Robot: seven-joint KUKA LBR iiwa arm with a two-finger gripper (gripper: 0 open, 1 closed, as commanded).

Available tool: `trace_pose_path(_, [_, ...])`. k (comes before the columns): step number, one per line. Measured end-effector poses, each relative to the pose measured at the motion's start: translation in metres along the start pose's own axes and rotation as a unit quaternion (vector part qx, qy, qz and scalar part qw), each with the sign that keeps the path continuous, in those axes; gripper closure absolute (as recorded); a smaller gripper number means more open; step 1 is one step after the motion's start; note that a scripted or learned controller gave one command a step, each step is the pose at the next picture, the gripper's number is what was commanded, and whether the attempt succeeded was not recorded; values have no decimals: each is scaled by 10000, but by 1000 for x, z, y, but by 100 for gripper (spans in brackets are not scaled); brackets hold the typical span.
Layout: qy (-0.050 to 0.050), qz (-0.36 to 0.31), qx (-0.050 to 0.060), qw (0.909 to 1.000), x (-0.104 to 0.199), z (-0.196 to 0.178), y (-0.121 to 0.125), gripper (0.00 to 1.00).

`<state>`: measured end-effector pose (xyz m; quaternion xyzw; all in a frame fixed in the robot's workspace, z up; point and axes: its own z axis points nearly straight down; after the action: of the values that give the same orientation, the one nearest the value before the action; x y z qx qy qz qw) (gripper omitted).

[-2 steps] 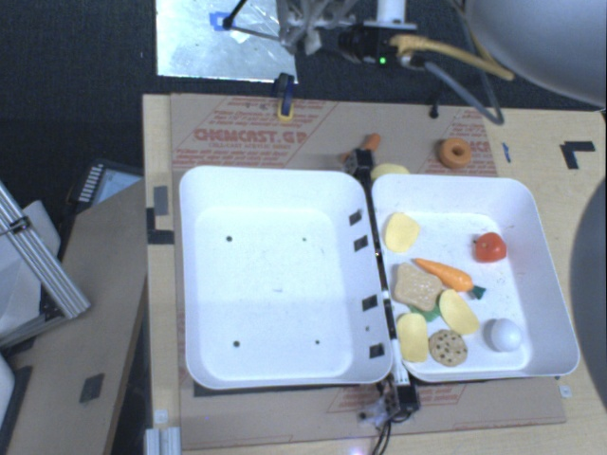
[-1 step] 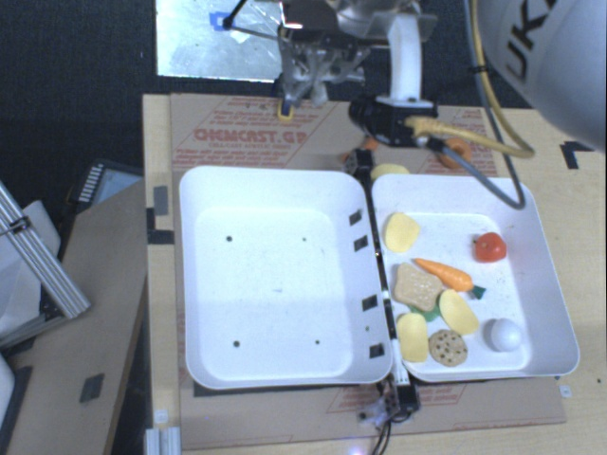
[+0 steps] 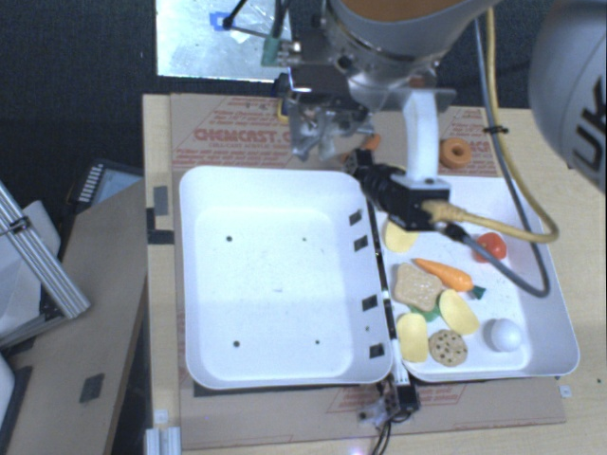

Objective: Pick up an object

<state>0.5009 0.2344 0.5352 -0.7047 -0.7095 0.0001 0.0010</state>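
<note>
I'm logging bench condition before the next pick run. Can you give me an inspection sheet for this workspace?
Surface: two white bins side by side on a cardboard sheet; left bin, right bin.
Job's things: in the right bin, carrot, cookie, white ball, bread slice, yellow pieces, red piece; doughnut near its far edge.
Clutter: nothing seen.
Grippers: gripper over the far edge of the bins; fingers unclear.
Cables: yellow cable and grey cable over the right bin.
Surroundings: metal plate behind, aluminium rail at left.
</note>
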Motion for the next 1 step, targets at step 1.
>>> trace_pose_path(1, [0,11,-13,10000,0,0,3,0])
